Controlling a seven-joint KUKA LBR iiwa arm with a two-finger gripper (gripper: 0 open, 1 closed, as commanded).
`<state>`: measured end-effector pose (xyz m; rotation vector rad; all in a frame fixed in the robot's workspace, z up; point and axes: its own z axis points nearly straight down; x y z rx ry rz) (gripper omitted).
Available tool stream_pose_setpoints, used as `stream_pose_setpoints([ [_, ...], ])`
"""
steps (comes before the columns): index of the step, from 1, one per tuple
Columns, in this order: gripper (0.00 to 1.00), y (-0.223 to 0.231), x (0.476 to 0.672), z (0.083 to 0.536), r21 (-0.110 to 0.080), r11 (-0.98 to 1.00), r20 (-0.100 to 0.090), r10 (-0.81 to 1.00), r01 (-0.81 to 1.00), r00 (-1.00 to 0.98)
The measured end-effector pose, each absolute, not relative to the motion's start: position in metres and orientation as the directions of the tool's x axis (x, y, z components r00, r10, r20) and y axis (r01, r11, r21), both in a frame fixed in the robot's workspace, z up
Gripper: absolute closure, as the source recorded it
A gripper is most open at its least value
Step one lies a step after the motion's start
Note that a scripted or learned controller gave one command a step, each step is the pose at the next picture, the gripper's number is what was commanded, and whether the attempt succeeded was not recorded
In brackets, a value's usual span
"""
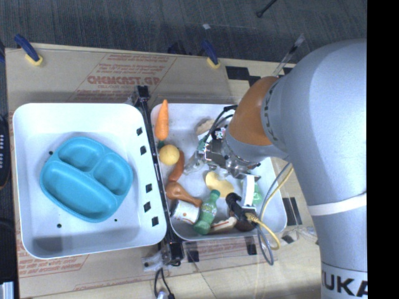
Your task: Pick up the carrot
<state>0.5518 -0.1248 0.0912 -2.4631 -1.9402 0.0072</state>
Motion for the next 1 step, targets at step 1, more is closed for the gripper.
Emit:
stream_pose_setpoints([
  [1,0.00,-0.1315,0.5016,0.1288,-0.012,-0.405,-0.001,0.914,0.914,0.405],
])
